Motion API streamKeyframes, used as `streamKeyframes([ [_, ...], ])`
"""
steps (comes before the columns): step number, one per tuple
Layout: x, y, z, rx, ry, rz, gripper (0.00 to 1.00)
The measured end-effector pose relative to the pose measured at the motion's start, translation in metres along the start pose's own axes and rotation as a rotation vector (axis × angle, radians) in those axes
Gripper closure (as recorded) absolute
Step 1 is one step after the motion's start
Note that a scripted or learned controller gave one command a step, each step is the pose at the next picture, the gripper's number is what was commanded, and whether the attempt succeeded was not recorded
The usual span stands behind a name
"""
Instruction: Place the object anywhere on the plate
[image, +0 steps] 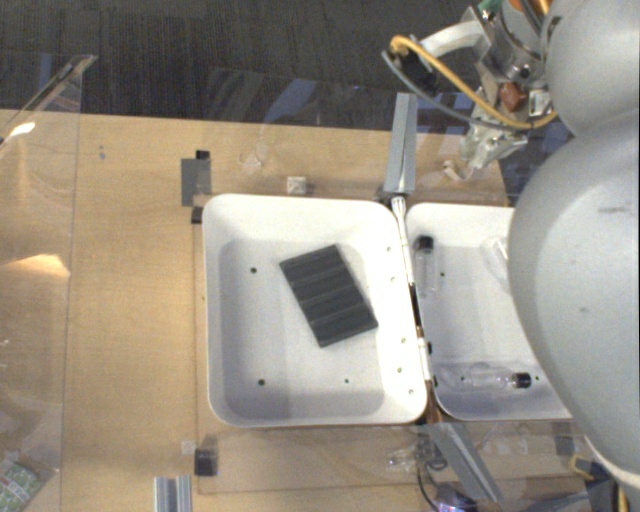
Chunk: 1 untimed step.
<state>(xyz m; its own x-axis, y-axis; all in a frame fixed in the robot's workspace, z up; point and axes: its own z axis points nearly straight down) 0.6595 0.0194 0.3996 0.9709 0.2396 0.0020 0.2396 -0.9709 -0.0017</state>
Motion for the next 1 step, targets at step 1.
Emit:
streamKeyframes([
  [1, 0.0003, -0.0002, -0.0103, 0.001, 0.0, -0.003, 1.0],
])
